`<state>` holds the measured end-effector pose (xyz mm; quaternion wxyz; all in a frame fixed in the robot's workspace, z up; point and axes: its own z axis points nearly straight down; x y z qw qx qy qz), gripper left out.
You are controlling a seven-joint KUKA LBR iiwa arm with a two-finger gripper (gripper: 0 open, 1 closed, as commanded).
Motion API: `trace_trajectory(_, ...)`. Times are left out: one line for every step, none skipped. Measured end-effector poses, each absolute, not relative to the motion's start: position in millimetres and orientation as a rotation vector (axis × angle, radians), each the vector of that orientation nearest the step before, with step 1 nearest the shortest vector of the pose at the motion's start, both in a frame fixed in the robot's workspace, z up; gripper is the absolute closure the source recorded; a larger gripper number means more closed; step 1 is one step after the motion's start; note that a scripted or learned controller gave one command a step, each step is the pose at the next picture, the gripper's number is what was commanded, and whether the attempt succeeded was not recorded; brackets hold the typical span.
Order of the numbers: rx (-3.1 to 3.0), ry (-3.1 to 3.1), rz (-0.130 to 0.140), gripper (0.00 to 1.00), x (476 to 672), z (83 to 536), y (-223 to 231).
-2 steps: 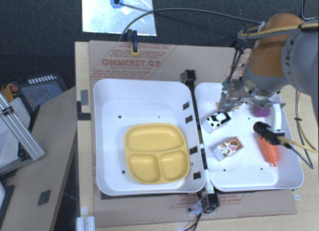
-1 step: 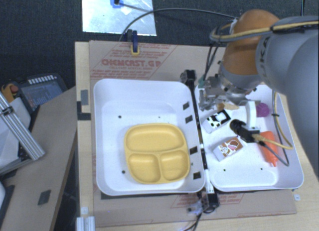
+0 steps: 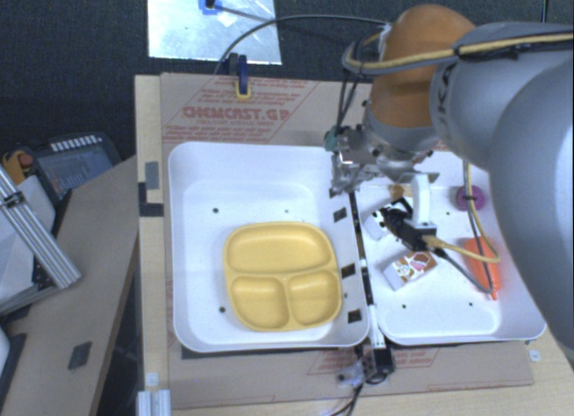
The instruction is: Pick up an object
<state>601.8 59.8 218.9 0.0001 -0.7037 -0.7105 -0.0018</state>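
The yellow divided plate [image 3: 282, 275] lies flat in the left bin [image 3: 193, 186], toward its near right corner, with its three compartments facing up. You should expect it to be light, stiff moulded plastic with a smooth, somewhat slippery surface. Lying flat, it gives you little to pinch. Your best hold is probably the raised outer rim or one of the ridges between compartments, taken from above.

Moving right, the gripper [image 3: 343, 175] hangs over the seam where the two bins meet, at the far end of the divider. The view is too cluttered there to show how its jaws stand, so you cannot tell whether they are wide or narrow, and nothing shows between them.

In the right bin [image 3: 448, 320] you have smaller choices. A small printed box [image 3: 412, 268] lies near the middle, light and rigid, easy to take across its short sides. Just beside it lies an orange carrot-shaped toy [image 3: 475, 257], slim and likely to roll. A small purple object [image 3: 469, 196] sits farther back, too small to identify.
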Motion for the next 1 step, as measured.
trace_trajectory(-2.211,-2.232,-0.006,1.0,614.1,216.1,110.3)
